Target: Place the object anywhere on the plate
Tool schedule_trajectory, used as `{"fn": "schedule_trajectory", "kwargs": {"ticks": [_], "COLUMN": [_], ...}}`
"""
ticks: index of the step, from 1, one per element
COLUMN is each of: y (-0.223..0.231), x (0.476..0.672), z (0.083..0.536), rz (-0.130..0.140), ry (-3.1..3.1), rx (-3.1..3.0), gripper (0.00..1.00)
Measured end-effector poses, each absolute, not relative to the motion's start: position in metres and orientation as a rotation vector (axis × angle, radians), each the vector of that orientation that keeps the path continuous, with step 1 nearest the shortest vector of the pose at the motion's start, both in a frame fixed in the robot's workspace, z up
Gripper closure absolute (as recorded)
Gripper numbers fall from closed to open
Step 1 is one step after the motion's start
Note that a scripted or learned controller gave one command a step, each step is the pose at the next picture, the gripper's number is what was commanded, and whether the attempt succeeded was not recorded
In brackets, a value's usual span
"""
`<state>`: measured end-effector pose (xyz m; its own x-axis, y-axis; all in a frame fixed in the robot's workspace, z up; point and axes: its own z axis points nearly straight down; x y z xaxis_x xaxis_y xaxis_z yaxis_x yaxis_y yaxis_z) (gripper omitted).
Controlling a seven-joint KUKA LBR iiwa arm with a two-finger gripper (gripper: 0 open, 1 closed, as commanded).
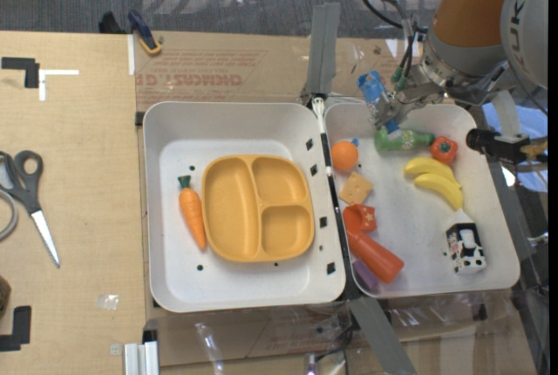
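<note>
two shallow white bins sit side by side on a wooden bench. the grey arm with an orange band (488,7) reaches in from the right, its two-finger gripper (390,113) low over the far edge of the right bin (497,269), just above a green bottle-shaped toy (404,139); whether it is clenched or released cannot be told. the left bin (166,277) holds a yellow three-compartment plastic plate (258,207) with an orange toy carrot (192,214) just beside its left rim. two yellow bananas (436,179) lie mid-bin at right.
</note>
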<state>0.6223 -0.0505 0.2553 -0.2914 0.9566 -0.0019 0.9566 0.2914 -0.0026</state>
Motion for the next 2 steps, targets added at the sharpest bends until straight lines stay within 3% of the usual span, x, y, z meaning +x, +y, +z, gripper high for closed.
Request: {"fn": "schedule_trajectory", "kwargs": {"ticks": [1, 2], "y": [0.014, 0.070], "x": [0.588, 0.551], "z": [0.205, 0.190], "rz": [0.005, 0.005], "ry": [-2.582, -2.684], "rx": [-1.785, -1.628], "gripper": [1.00, 1.00]}}
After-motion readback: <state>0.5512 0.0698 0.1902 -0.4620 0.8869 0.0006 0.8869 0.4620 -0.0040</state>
